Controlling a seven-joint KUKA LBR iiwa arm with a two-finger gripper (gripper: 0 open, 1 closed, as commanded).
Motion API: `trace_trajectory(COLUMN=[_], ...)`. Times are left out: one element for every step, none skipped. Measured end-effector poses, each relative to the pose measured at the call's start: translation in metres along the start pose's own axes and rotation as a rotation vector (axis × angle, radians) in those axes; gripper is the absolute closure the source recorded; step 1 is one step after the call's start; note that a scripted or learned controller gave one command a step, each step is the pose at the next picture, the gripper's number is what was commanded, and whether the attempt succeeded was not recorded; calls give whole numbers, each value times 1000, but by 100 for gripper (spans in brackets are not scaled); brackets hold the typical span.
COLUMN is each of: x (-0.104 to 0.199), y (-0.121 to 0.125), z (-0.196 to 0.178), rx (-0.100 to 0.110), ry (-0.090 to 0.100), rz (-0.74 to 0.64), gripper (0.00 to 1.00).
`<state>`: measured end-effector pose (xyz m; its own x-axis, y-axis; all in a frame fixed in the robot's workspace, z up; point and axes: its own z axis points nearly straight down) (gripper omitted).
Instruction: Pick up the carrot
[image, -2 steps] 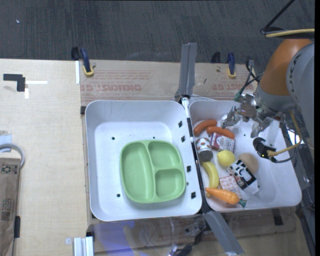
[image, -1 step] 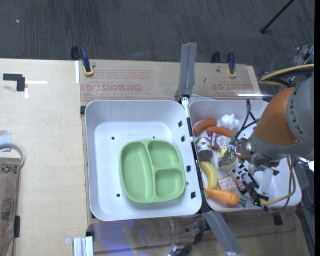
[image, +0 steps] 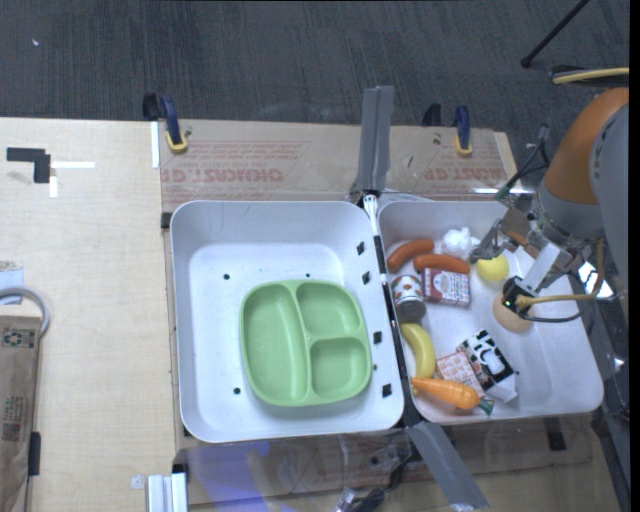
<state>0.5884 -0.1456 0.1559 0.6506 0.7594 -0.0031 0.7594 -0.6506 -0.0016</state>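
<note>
The carrot (image: 446, 393), orange with a bit of green at its right end, lies along the front edge of the right bin (image: 570, 385). My gripper (image: 493, 249) hangs over the back right part of that bin, well behind the carrot and just above a yellow lemon (image: 490, 269). Nothing shows in its grasp. The grey arm with its orange band (image: 585, 150) comes in from the right.
The right bin also holds two sausages (image: 425, 257), a white lump (image: 458, 240), a can (image: 407, 292), a red box (image: 448, 288), a banana (image: 420, 348), a black-and-white carton (image: 490, 362) touching the carrot, and a tan round thing (image: 512, 320). A green divided plate (image: 305, 342) lies in the left bin (image: 200, 300).
</note>
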Motion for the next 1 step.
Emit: trace_trajectory(x=[-53], y=[-81], z=[65], rx=[1], ry=[2], rz=[-27], gripper=[0])
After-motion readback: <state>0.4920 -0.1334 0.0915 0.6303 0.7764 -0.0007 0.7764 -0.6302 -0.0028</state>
